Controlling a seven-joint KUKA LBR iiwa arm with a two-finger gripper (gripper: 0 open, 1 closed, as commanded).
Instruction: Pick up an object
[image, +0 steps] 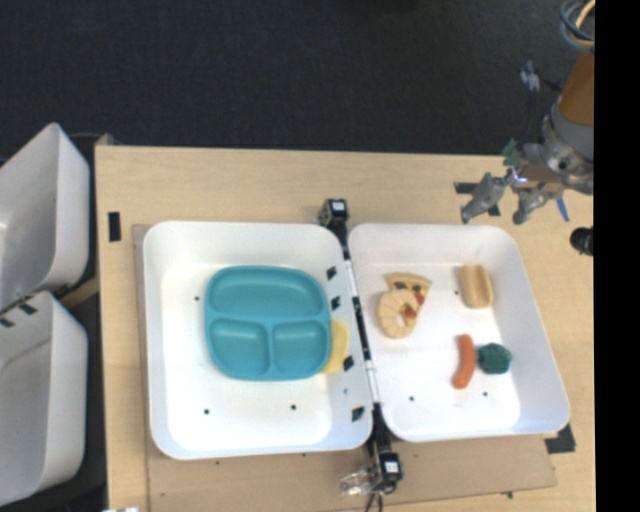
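Nearest you, well below the spread, empty gripper (510, 200), the sausage (463, 361) looks light, stiff, slick; pinch its middle.

2 bins sit side by side on the bench (230, 185). The left bin (170, 420) holds a divided plate (268, 322), with a banana (339, 347) tucked against its right edge. In the right bin (520, 400), a pizza slice (402, 303) lies left of a bun (475, 285); nearer the front, a sausage (464, 361) lies just left of a broccoli piece (493, 357). The gripper (505, 200) hangs above the bench, behind the right bin.
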